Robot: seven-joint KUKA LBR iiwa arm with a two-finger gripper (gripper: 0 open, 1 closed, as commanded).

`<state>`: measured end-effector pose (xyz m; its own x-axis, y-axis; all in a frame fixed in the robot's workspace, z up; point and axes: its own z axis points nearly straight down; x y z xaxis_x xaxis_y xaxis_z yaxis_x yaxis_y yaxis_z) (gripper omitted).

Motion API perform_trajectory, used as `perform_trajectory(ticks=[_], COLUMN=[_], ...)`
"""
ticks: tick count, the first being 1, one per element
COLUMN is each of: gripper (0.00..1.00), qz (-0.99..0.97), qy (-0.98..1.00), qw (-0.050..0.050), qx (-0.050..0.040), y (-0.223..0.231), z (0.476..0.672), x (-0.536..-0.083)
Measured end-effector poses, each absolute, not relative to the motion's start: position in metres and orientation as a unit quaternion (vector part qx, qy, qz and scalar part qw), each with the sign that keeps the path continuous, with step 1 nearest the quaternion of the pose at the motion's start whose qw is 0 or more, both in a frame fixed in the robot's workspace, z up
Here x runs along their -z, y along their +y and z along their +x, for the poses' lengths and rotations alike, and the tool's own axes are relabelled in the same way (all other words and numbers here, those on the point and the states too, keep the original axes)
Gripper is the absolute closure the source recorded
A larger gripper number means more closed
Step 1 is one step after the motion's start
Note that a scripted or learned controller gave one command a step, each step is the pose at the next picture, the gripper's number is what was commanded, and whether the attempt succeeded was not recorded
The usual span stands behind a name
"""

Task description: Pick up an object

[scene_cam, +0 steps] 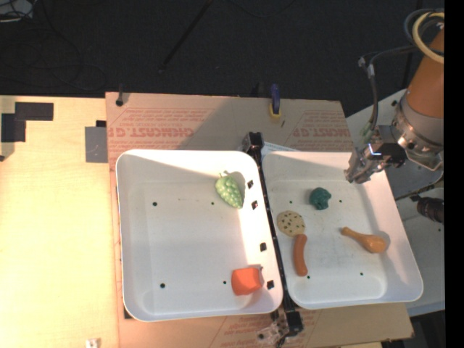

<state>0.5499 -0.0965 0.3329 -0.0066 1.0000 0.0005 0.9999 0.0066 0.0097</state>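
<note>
Up at the far right corner of the right bin (406, 285), the gripper (357, 171) hangs over the rim; how its jaws stand I cannot tell, since they are small and dim against the white wall, and nothing can be made out between them. Above it the grey arm (419, 125) with its orange band (428, 85) leans in from the right.

Taking the right bin as the mark: a dark green lump (320, 198) lies inside it nearest the gripper, toward the far side. Nearer the camera, by the bin's left wall, sits a tan speckled disc (290, 222), and just in front of that an orange sausage-shaped piece (300, 255) lies lengthwise. An orange-tan piece shaped like a drumstick (365, 239) rests toward the bin's right side.

Left of the right bin, touching it along a clipped seam, stands the left bin (134, 267). A light green bunch of grapes (230, 190) lies in its far right part and an orange block (246, 280) in its near right corner.
</note>
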Motion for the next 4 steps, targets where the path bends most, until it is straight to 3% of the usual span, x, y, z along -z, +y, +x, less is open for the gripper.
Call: perform_trajectory(ticks=[1,2,3,4], gripper=[1.0,1.0,1.0,1.0], qz=[0.708,0.705,0.709,0.705], qy=[0.706,0.709,0.705,0.71], qw=[-0.003,0.005,-0.004,0.001], qx=[0.0025,-0.0042,0.0039,-0.0011], y=[-0.128,-0.09,-0.141,-0.08], z=[0.51,0.522,0.479,0.537], x=[-0.294,-0.423,-0.337,-0.373])
